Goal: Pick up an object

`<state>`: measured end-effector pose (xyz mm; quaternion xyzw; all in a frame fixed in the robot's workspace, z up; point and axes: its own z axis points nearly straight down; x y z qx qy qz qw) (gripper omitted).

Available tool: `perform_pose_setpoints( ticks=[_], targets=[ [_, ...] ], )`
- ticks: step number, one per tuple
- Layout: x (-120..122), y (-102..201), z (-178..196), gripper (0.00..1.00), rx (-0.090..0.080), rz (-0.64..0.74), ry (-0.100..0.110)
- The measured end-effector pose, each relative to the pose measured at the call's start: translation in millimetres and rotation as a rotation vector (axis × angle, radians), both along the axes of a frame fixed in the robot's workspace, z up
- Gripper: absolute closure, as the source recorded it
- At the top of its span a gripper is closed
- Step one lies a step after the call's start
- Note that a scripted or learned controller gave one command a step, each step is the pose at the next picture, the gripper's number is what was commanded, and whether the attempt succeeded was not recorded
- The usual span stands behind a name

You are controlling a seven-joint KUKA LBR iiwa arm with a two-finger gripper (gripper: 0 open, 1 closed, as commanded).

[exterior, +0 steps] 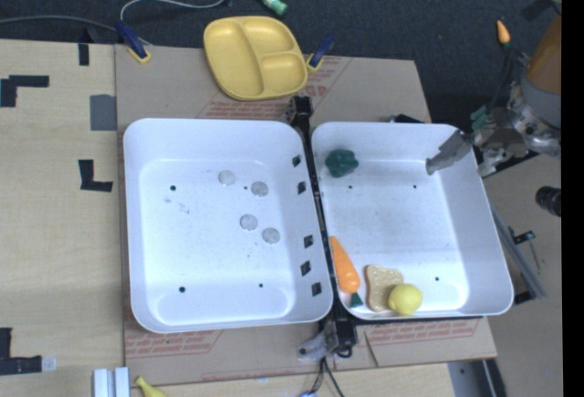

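The right bin [474, 231] holds a dark green lump [341, 162] near its far left corner. An orange carrot [344, 264], a tan toast slice [381, 285] and a yellow lemon [405, 298] lie along its near edge. My gripper [464, 149] hangs at the bin's far right rim, well away from all of these. Its grey fingers [447, 154] stand apart with nothing between them.
The left bin [146, 231] has several small grey discs on its floor. A yellow divided plate [255, 57] lies on the cardboard behind the bins. A small green bottle [270, 0] and cables rest on the dark floor beyond.
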<state>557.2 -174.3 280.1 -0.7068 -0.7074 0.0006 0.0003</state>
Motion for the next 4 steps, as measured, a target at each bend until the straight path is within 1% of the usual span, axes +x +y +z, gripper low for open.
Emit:
perform_pose_setpoints(
  ticks=[1,2,3,4],
  targets=[
    [40.3,28.6,-117.9,0.00,0.002,0.000,0.004],
    [99.3,75.1,-194.9,0.00,0.000,0.001,0.001],
    [99.7,75.3,-185.5,1.00,-0.002,0.003,-0.001],
    [70.9,149.5,-95.0,1.00,0.001,0.003,-0.003]
  ],
)
